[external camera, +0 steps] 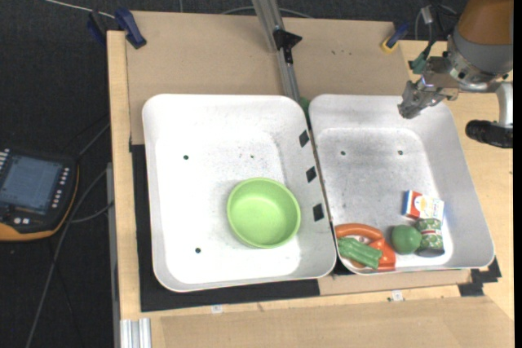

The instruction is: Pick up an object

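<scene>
Camera view shows four candidate objs grouped at the near end of the right bin (465, 175), so we assess each for handling.

1. Green ball (404, 238): looks like a small rounded toy, prob. light and rigid or slightly soft. Curved surface may roll or squirt out under a pinch. We judge the best grip is across its widest part, fingers centred.
2. Small carton (421, 205), red/white/blue print: sits just beyond the ball, near touching it. Flat faces, prob. light cardboard or plastic, crushable under heavy force. We rate it the easiest grip: pinch across two opposite flat sides.
3. Dark can-like item (432, 239): just beside the ball, right of it. Detail too small to confirm material; likely stiff, poss. slippery.
4. Orange-and-green piece (363, 245): lies against the bin's near-left corner, partly on the rim slope. Shape irregular; we can't tell its exact form. Wall proximity limits finger clearance.

Objs 1–3 are packed close, so finger entry between them is tight; approach from the open far side seems safer.

Left bin (163, 134) holds a green bowl (263, 212), upright, well apart from the cluster. Thin rim, light plastic by the look; a rim pinch would suit.

Gripper (412, 104) hangs over the far edge of the right bin, well apart from all objs. We see nothing in it; whether the claw is parted or closed we can't tell at this res.
</scene>
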Tool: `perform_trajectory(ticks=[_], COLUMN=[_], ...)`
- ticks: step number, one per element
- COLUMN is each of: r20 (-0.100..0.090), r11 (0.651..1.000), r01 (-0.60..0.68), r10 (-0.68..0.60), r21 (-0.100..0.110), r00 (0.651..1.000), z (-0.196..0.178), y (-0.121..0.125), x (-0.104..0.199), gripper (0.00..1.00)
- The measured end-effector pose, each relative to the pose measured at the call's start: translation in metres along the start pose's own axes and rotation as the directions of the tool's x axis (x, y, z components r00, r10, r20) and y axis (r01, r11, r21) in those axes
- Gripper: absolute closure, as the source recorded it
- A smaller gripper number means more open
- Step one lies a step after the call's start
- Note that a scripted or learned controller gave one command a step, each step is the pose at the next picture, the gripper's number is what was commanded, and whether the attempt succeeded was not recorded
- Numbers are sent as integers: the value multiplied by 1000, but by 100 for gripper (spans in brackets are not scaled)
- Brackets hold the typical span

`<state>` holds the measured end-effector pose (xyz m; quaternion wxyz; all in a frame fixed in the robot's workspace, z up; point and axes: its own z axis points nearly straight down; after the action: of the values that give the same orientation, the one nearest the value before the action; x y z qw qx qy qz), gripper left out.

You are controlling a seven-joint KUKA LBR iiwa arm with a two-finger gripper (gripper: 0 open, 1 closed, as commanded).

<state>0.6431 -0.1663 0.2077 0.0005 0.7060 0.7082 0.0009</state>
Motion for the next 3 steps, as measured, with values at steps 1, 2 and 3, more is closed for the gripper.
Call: perform_trajectory(ticks=[1,2,3], r20=[-1,0,-1], r11=[1000,1000,1000], r01=[1,1,2], r10=[-1,-1,-2], r21=[1,1,2], r00=[1000,1000,1000], z=[4,0,4], y=[-15,-23,-35], x=[55,96,150], gripper=[100,100,100])
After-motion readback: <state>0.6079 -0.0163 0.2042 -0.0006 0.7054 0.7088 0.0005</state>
